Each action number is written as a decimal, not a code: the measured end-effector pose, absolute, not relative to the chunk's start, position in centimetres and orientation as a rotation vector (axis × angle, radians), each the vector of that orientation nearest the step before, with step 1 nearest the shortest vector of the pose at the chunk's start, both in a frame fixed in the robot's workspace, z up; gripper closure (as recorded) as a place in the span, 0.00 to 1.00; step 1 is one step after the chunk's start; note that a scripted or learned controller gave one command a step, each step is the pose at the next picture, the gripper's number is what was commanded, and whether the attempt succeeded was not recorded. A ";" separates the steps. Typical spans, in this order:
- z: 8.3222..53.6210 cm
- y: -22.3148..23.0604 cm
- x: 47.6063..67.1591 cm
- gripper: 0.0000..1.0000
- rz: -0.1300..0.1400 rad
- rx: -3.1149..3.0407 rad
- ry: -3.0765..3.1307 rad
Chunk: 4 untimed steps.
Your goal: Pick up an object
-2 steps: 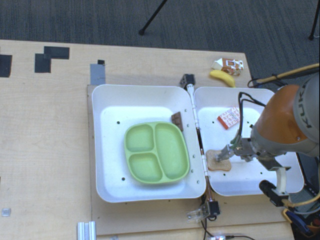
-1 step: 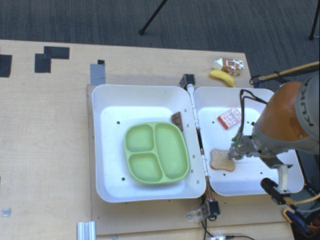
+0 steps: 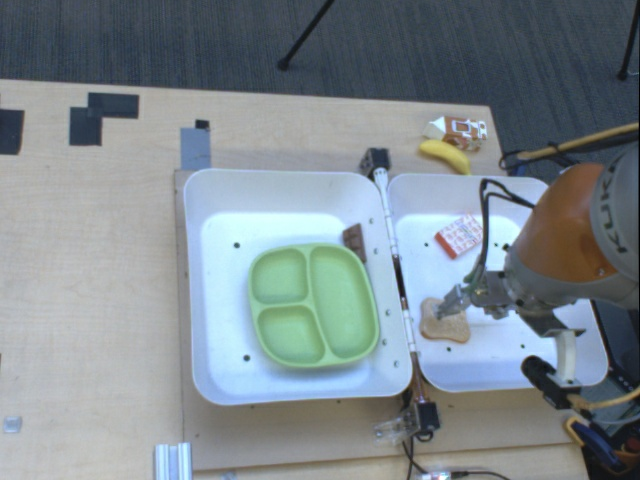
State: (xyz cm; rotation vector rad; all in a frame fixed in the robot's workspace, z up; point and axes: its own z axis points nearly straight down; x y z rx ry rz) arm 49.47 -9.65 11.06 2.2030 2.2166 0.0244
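Plainly, the claw [image 3: 452,306] is set at the toast slice's [image 3: 445,326] edge, its spread not discernible; the flat slice may be nudged aside.

Bright even overhead light, soft shadows, slight blur, glare on white bins [image 3: 290,193].
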 end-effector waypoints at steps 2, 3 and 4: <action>12.1 -9.6 49.6 0.00 0.028 2.200 2.217; 8.8 -9.1 49.1 0.00 0.013 2.214 2.215; 10.1 -9.1 49.3 1.00 0.020 2.209 2.211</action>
